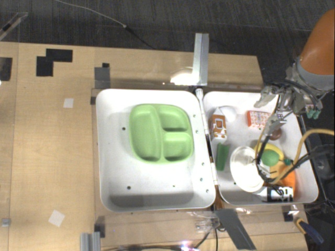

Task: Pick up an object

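My gripper (276,104) hangs over the back right part of the right bin (235,102), open, with nothing between its fingers. Just left of it and below lies a red-and-white patterned packet (257,119). A small brown round thing (275,135) sits under the gripper's near side. Further forward are a yellow-green ball (271,156), a white bowl (245,167), an orange item (289,180) and a black item with a white label (278,194). A small carton with a brown label (218,126) and a green piece (223,156) lie at the bin's left side.
The left bin (112,182) holds a green divided tray (159,132). A metal post (201,59) stands behind the wall between the bins. Cables (303,145) loop over the right bin's right edge.
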Available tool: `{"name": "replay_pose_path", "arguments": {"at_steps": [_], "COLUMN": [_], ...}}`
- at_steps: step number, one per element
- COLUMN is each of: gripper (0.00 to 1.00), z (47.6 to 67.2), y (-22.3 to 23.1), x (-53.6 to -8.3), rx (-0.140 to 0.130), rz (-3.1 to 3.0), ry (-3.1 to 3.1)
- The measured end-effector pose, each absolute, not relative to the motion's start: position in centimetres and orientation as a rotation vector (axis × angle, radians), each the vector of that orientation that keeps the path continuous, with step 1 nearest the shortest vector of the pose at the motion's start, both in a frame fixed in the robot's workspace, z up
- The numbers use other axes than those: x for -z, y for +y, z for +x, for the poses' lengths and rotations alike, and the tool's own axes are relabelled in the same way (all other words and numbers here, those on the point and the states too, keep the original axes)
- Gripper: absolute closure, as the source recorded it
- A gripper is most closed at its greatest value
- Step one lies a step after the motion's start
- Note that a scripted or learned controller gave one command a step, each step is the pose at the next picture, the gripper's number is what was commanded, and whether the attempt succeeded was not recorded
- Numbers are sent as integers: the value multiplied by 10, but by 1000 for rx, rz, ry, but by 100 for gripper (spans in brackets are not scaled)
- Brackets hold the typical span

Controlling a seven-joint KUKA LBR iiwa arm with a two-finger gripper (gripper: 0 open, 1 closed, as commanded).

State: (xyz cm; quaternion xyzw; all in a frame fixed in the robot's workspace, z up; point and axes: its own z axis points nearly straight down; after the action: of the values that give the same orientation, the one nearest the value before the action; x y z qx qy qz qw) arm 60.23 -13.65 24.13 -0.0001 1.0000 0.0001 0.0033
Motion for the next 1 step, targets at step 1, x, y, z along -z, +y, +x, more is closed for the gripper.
{"name": "replay_pose_path", "arguments": {"at_steps": [1], "gripper": [0], "z": [589], "y": [-159], "x": [-137], "rx": [-2], "rz": [-122], "ry": [3135]}}
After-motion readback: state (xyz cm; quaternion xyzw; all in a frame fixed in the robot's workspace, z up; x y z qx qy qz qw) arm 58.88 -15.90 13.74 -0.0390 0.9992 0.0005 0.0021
